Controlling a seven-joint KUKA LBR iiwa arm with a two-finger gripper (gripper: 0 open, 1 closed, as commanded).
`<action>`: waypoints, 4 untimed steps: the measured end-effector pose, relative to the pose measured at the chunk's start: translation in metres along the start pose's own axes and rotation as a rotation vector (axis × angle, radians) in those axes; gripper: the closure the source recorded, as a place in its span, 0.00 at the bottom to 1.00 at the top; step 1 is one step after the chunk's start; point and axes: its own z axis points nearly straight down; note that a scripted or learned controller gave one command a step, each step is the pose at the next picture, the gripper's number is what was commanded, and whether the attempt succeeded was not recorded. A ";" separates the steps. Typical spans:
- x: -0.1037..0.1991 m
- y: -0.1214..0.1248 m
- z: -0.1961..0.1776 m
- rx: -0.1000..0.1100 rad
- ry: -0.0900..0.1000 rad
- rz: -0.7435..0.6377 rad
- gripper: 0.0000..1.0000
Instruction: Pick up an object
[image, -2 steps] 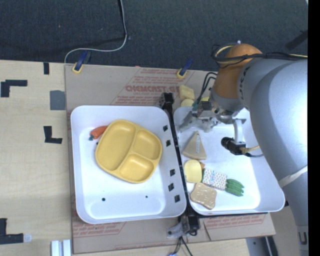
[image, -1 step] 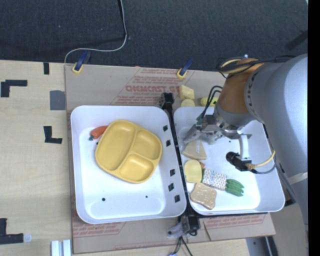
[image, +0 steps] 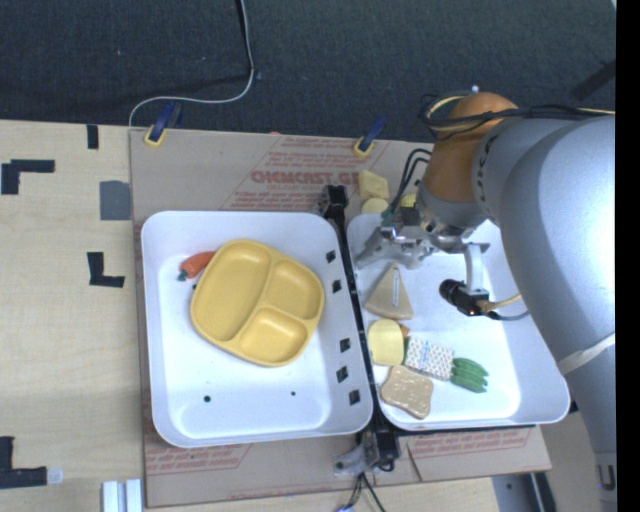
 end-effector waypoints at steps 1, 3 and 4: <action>-0.013 -0.035 -0.001 0.001 -0.001 0.003 0.00; -0.022 -0.044 -0.001 0.001 -0.001 0.005 0.00; -0.004 -0.052 -0.001 0.000 -0.002 0.002 0.00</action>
